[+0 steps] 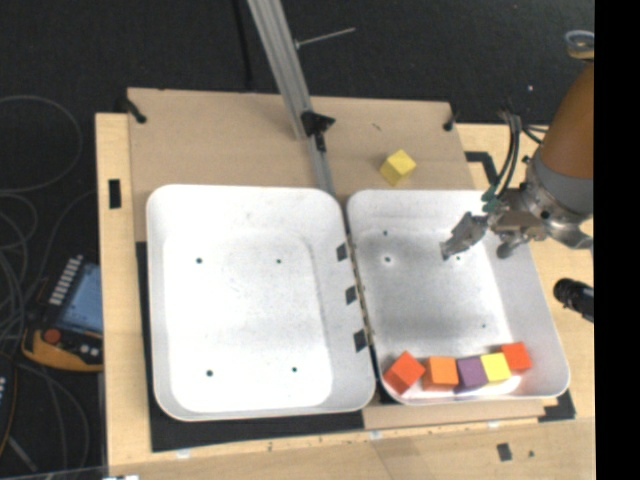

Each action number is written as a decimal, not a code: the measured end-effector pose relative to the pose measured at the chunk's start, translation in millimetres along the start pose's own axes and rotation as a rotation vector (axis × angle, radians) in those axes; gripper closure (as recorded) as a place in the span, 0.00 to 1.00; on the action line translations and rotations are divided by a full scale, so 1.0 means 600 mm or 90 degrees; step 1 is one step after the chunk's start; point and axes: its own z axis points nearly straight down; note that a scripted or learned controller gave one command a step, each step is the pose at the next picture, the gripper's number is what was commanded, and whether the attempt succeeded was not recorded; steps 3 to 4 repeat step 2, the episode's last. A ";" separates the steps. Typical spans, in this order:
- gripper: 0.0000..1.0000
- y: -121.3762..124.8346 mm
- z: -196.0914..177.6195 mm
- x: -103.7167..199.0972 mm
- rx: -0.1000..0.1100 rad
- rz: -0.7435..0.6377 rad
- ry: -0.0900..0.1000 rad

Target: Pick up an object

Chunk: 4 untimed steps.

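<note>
A: While the arm (570, 138) reaches in from the right, its pincer (484, 238) hangs over the upper right part of the right bin (420, 288). Fingers spread apart, one to the left, one to the right, nothing between them.

B: Noted. Blocks?

A: Five in a row along the near wall of the right bin. From the left: a red-orange block (405, 370), tilted, then an orange block (441, 370), a purple block (470, 371), a yellow block (496, 367), and a red block (516, 356) at the right end. They sit side by side, neighbours touching or nearly so. All well apart from the pincer.

B: Anything outside the bins?

A: One yellow cube (397, 166) on the tabletop (230, 138), just beyond the far rim of the right bin. Left bin (250, 298) shows its white floor with a few dark dots. A grey metal rail (285, 63) slants down from the top to the gap between the bins. Cables and a handheld unit (70, 308) lie on the floor at left.
</note>
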 end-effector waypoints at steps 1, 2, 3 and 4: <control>0.00 -0.068 0.123 0.093 0.008 -0.007 0.003; 0.00 0.048 0.291 0.042 -0.001 -0.003 -0.001; 0.00 0.048 0.291 0.042 -0.001 -0.003 -0.001; 0.00 0.048 0.291 0.042 -0.001 -0.003 -0.001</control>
